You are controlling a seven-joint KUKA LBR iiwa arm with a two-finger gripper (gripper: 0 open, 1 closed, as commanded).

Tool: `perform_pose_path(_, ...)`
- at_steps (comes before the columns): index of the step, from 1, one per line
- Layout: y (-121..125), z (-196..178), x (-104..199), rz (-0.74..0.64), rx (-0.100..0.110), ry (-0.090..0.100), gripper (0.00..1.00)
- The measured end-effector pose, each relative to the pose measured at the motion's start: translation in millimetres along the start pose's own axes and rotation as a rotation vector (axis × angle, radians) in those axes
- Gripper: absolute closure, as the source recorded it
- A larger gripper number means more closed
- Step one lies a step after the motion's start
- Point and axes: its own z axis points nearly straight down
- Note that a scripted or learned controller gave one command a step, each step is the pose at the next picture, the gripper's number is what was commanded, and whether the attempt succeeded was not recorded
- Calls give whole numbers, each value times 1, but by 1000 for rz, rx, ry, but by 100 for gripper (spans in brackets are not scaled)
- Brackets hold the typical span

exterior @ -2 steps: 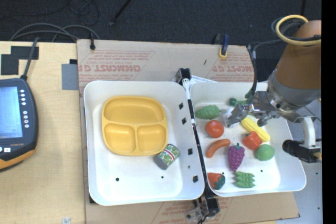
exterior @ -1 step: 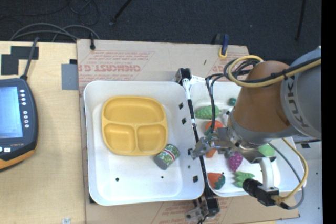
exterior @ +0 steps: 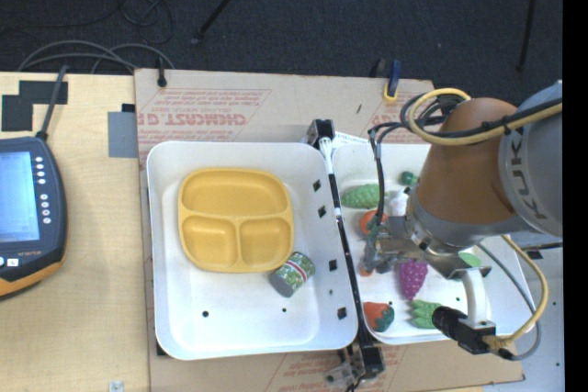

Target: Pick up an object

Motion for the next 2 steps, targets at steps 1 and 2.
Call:
perform_pose_path(1,0,-148,85,-14,-23,3,100)
perform_pose_path(2,-2,-157,152,-10,-9,-2,100)
